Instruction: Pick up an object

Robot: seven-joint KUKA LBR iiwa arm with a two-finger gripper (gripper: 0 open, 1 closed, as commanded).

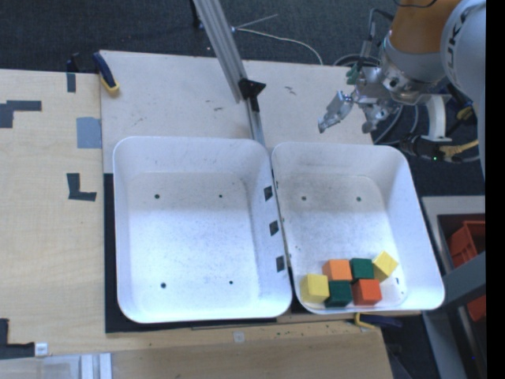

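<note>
The gripper (pixel 341 110) is hanging above the bench beyond the far rim of the right bin (pixel 418 204), with nothing between its fingers; whether they are spread or closed cannot be told at this angle. The arm (pixel 430 22) is reaching in from the upper right, its orange band showing above the wrist.

The candidate objects are sitting well apart from the gripper, clustered in the near corner of the right bin: a yellow block (pixel 315 287), an orange block (pixel 339 269), a dark green block (pixel 362 268), a second yellow block (pixel 385 264), a second green block (pixel 339 293) and a red-orange block (pixel 367 291). All six are touching or lying just beside one another. The left bin (pixel 126 212) is standing alongside.

Risks, in my judgement:
- The blocks are packing tightly, so fingers descending on one may be landing on its neighbours and failing to close around it.
- The cluster is crowding the bin's sloped near wall, so a finger may be striking the rim or sliding along it.
- A grasp on a block's corner may be letting it slip or spin out during lift.
</note>
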